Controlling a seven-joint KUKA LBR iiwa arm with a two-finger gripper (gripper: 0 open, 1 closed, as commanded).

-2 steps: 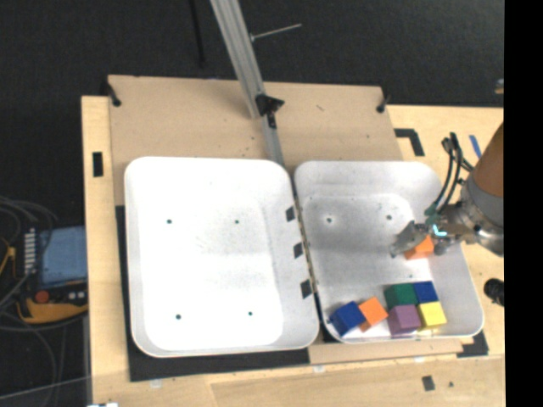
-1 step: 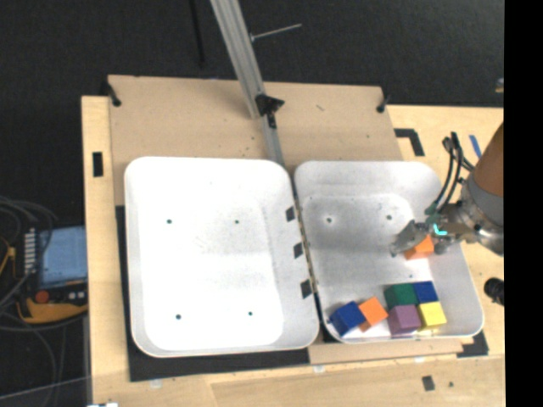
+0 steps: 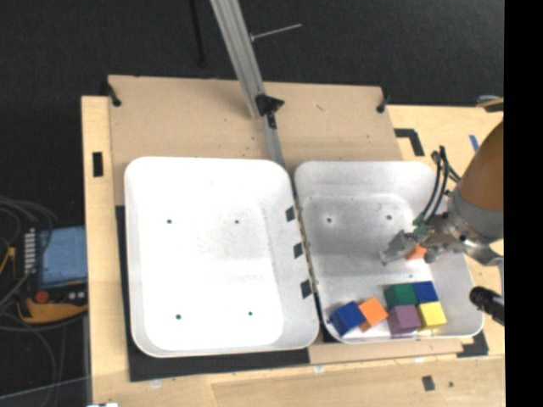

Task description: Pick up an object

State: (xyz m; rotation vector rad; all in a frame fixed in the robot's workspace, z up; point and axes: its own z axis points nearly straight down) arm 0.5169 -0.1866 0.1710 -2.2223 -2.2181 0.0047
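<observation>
The arm comes in from the right, and its gripper [image 3: 405, 250] hangs low over the right part of the right bin [image 3: 356, 185]. A small orange piece [image 3: 417, 252] shows at the gripper's tip; whether it is held I cannot tell. Several blocks lie along the bin's front edge: a blue one [image 3: 346, 316], an orange one [image 3: 372, 310], a purple one [image 3: 404, 318], a yellow one [image 3: 433, 314], a green one [image 3: 400, 295] and another blue one [image 3: 424, 292]. The gripper is above and behind this cluster, apart from it.
The left bin [image 3: 212, 253] lies beside the right one, with black clips along the shared edge. A slanted metal pole [image 3: 242, 49] rises from behind the bins. Cables and a blue box [image 3: 64, 257] sit off the bench at left.
</observation>
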